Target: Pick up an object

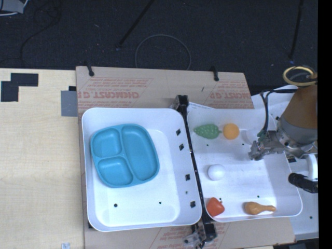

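Grey arm with orange band entering from the right, hand [258, 150] lowered, finger state seemingly unclear

Two shallow white bins stand side by side on a sheet of brown cardboard [155, 90] with red print, and a black divider [190, 160] runs between them. In the left bin [129, 211] lies a blue plate with three compartments [124, 154], set toward the left side of the bin, and the right bin [249, 183] is next to it. Left of the cardboard is a light wooden bench top [36, 165] with black [18, 84] and grey [68, 102] patches, and behind is a dark floor with cables [163, 48].
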`<state>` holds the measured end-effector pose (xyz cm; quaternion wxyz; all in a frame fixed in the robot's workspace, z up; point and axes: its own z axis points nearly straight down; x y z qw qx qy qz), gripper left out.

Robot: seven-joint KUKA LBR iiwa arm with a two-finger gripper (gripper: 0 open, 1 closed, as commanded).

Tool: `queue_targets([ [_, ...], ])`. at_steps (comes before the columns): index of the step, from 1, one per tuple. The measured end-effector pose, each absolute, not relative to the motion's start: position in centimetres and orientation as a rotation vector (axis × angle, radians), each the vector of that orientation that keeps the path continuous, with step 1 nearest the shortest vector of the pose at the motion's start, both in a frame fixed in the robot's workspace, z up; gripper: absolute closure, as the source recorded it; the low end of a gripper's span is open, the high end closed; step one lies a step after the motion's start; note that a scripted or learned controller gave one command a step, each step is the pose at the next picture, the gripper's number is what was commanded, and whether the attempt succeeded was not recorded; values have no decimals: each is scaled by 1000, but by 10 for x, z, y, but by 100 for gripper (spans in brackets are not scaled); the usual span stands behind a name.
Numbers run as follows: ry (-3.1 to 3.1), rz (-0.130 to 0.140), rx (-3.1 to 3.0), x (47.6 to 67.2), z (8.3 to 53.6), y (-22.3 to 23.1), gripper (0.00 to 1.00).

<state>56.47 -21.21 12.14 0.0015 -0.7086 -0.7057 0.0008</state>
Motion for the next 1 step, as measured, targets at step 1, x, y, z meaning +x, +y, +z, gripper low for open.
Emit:
queue_targets([
  [1, -2225, -2, -2222, 565, 184, -209, 100],
])
